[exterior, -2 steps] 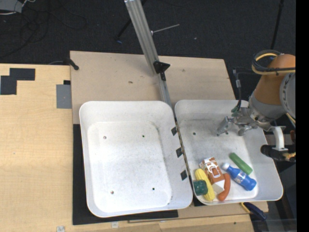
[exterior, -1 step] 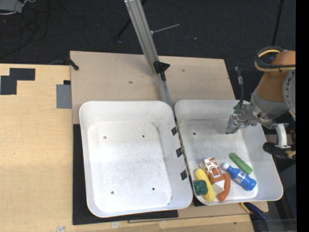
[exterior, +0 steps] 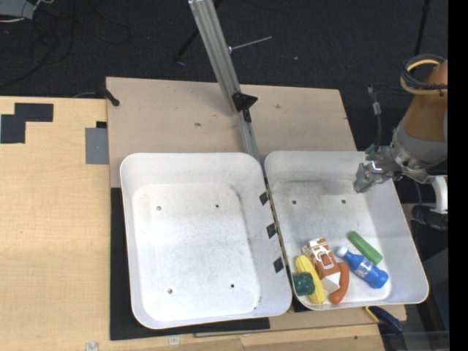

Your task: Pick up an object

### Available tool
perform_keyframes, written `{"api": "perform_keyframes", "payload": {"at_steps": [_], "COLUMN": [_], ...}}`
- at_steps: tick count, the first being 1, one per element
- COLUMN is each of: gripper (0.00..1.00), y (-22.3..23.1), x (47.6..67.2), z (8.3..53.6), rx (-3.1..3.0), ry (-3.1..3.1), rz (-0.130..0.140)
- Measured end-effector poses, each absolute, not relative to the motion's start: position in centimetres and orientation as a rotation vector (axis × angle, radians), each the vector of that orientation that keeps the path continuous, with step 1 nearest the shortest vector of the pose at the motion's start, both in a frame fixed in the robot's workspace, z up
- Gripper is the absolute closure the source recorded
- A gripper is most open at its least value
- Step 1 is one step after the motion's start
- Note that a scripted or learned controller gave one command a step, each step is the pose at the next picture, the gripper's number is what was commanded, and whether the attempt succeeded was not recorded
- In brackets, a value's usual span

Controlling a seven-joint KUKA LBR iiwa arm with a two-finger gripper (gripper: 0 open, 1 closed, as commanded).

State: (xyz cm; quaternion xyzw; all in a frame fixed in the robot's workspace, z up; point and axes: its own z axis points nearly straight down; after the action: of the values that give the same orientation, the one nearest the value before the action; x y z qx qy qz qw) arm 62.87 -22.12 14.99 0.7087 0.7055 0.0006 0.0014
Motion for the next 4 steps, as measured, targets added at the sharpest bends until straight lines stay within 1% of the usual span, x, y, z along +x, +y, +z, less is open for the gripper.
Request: {"api": "perform_keyframes", "payload": {"at_steps": [1, 2, 3, 4], "gripper": [1.00, 1.00, 1.00, 1.00], "y": [-21.4, -21.5, -16.6, -11.5], "x": [63.6, 63.7, 61.9, 60.7], "z": [20.4, 24.6, 23.6, 22.4], "rx": [2.217, 2.218, 2.220, 2.221], "ry": [2.220, 2.220, 2.230, 2.231], "rz": [0.004, 0.002, -0.001, -0.002]}}
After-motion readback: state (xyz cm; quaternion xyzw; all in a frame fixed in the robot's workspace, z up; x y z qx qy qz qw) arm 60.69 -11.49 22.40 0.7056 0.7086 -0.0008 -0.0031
